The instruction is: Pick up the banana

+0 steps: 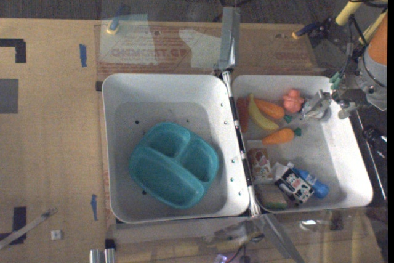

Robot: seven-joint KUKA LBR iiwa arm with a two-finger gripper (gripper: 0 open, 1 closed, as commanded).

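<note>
One pincer (317, 106) hangs over the right bin's (345, 151) far corner beside a pink toy (293, 100); whether its fingers are spread I cannot tell. The banana (258, 115) lies well left, wedged between two carrots (269, 109) near the bin's left wall. Seemingly the approach stage: the next move calls for travelling left and descending. Room is tight there; the bin's middle floor lies open.

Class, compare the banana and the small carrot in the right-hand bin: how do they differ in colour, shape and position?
The banana is yellow and curved; the carrot is orange, straight and tapered, with a green end. The banana lies nearer the bin's left wall, running up and down the view; the carrot lies across it, just below the banana's lower end. Both are toy foods lying flat.
</note>
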